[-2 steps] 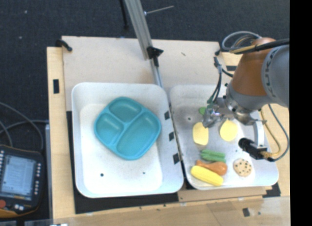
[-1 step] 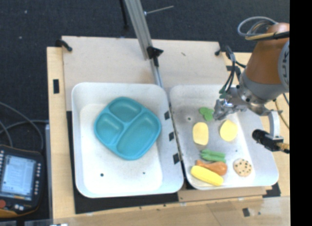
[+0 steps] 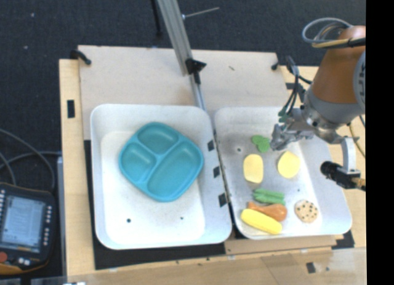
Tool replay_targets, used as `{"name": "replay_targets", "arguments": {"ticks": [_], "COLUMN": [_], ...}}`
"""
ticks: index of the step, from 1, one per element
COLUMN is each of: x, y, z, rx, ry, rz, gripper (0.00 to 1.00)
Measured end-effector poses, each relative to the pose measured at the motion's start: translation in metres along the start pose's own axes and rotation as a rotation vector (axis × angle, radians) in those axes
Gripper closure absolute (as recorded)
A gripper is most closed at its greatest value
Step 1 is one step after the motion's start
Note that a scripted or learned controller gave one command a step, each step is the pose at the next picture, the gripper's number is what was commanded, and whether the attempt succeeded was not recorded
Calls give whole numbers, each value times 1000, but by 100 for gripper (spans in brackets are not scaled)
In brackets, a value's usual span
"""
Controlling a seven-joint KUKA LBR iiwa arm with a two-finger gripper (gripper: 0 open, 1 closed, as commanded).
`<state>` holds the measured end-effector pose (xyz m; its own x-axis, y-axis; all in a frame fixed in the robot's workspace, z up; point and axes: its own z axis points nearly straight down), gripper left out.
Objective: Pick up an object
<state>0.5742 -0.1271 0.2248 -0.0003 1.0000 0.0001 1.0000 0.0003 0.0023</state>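
My gripper [image 3: 281, 140] hangs low over the back of the right bin [image 3: 326, 216]. It is just right of a small green piece [image 3: 260, 143] and just above a round yellow piece [image 3: 288, 165]. A second yellow piece [image 3: 253, 168] lies to the left of the round one. Toward the front lie a green pod [image 3: 268, 196], an orange carrot [image 3: 272, 210], a long yellow item [image 3: 261, 221] and a speckled cookie [image 3: 306, 211]. Nothing is visibly held.
A blue sectioned plate [image 3: 161, 160] lies in the left bin [image 3: 111, 228]. A slanted metal rail [image 3: 175, 22] rises from the back, ending between the bins. The grey arm with its orange band [image 3: 335, 80] covers the right bin's back right corner.
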Motion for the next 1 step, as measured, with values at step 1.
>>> {"name": "replay_targets", "arguments": {"ticks": [1], "x": [51], "y": [26], "z": [-13], "rx": [-1], "ry": [1], "rz": [-7], "gripper": [100]}}
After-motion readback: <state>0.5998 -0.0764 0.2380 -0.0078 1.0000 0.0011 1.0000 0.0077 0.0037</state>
